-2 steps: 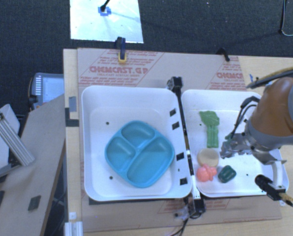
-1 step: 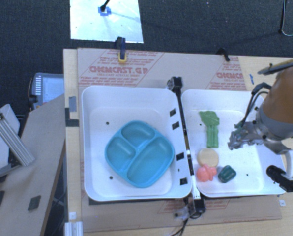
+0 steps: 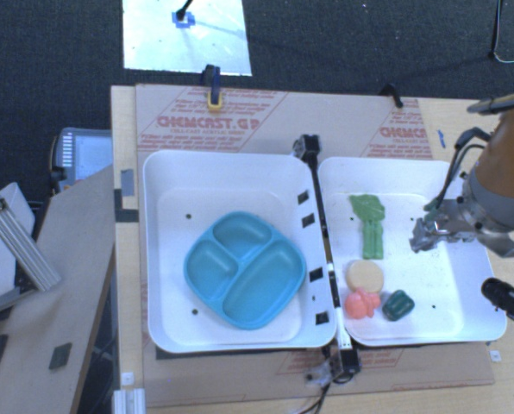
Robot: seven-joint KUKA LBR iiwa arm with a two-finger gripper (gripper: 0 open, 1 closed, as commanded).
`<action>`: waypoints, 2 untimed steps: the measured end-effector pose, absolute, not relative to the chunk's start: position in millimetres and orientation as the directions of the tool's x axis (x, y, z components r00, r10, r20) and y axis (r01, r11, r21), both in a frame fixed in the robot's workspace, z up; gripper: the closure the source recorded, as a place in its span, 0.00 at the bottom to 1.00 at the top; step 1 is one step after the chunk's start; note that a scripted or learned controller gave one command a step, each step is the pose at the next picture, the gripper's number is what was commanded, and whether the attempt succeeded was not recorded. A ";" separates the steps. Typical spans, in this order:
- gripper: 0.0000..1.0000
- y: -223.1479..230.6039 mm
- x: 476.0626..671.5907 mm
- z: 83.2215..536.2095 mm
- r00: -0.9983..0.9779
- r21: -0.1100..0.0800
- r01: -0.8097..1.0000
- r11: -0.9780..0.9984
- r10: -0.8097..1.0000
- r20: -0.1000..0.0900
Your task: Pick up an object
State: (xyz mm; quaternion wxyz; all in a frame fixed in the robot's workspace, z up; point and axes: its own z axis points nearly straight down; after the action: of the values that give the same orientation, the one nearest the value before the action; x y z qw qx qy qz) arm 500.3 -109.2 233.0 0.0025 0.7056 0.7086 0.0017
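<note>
1. We see two shallow white bins side by side on the bench (image 3: pixel 266 110), which is covered by a cardboard sheet printed with red lettering.
2. The left bin (image 3: pixel 166 179) holds a blue divided plate (image 3: pixel 244 268) with three compartments, lying slightly turned near the bin's middle.
3. The right bin (image 3: pixel 477 322) holds four small things: a green toy (image 3: pixel 369 222) lying lengthwise in the upper left part, a pale tan round piece (image 3: pixel 366 276) just below it, a pink toy (image 3: pixel 360 304) touching the tan piece's lower edge, and a dark green block (image 3: pixel 398 304) just to the right of the pink toy.
4. The arm (image 3: pixel 507 166) reaches in from the right, and we find the claw (image 3: pixel 423 235) over the right bin, to the right of the green toy and apart from it.
5. We see nothing between the claw's fingers; whether they stand wide or narrow, we cannot tell.
6. A black clip strip (image 3: pixel 319 231) runs between the two bins.
</note>
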 end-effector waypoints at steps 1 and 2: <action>1.00 -62.7 494.6 235.1 -0.009 0.002 1.000 0.009 1.000 0.002; 1.00 -11.6 503.1 240.1 -0.010 0.002 1.000 0.010 1.000 0.002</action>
State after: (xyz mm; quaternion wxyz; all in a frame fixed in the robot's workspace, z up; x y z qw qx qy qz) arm 503.1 -11.6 240.1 0.0000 0.7034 0.7108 0.0012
